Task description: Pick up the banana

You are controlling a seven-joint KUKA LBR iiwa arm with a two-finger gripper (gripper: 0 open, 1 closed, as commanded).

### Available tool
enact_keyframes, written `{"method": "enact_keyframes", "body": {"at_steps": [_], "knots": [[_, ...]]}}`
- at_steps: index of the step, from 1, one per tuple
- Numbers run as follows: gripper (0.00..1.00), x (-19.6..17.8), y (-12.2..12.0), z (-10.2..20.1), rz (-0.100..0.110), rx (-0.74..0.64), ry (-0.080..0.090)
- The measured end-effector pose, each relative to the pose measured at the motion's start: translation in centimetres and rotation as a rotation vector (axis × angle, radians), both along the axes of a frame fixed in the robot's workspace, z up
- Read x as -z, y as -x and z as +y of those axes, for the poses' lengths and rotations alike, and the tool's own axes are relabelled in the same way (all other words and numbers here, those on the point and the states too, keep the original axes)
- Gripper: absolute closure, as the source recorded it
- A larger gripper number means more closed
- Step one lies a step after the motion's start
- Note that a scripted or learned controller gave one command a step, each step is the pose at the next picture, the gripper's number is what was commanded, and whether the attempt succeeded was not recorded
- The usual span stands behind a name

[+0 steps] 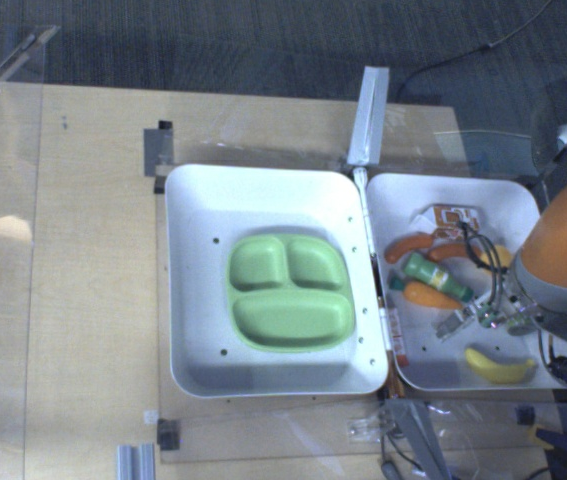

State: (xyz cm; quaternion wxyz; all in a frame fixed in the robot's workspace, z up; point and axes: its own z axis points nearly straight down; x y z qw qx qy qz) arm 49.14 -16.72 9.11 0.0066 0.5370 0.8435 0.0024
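Note:
The yellow banana [500, 366] lies in the right white bin [418, 368], near its front edge, curved with its ends turned up. My gripper [478, 315] hangs in that bin just behind the banana and a little to its left, beneath the arm's orange band [566, 236]. Nothing shows in its grasp. The arm hides the right part of the bin.
Behind the gripper in the right bin lie a green bottle [437, 275], an orange carrot-like piece [431, 296], a reddish sausage shape [409, 246] and a small printed card [453, 215]. The left bin [193, 268] holds a green divided plate [290, 291].

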Motion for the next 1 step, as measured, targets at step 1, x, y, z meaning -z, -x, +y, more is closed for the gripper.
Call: {"method": "enact_keyframes", "body": {"at_steps": [1], "knots": [[0.0, -0.01, -6.07, -0.57, 0.005, 0.051, -0.002]]}}
